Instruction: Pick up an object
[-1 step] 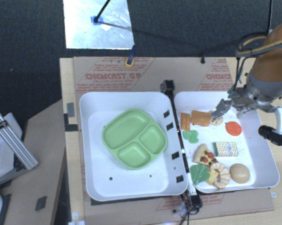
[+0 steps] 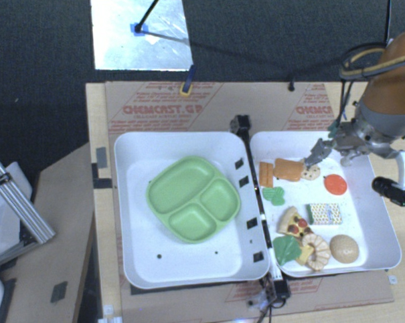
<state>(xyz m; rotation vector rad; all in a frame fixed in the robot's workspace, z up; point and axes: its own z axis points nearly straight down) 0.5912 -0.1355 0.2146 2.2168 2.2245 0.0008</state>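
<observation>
The small round cookie with dark chips (image 2: 311,173) lies near the top of the right-hand shallow white bin (image 2: 386,231). The grey two-finger gripper (image 2: 314,157) points down at it, with its tip right at the cookie's top edge. I cannot tell how far the gripper is open, and I cannot see anything held in it.

Just left of the cookie, touching or almost touching it, is a flat orange-brown toast-shaped piece (image 2: 288,170). A narrow orange block (image 2: 265,174) stands next to that, by the bin's left wall. To the right of the cookie there is a flat red disc (image 2: 335,184), with a little bare white floor in between. Above the cookie the bin floor is bare up to the top wall.

Lower down are a green leafy piece (image 2: 274,196), a pizza slice toy (image 2: 293,223), a small printed box (image 2: 325,214), a tan egg-shaped ball (image 2: 344,248), a striped shrimp-like toy (image 2: 317,250) and another green leaf (image 2: 285,249). These sit close together.

The left white bin (image 2: 133,194) holds a smooth light green plastic plate with three sections (image 2: 193,199). There is lots of bare floor around it. Both bins rest on a brown cardboard sheet with red print (image 2: 163,102).
</observation>
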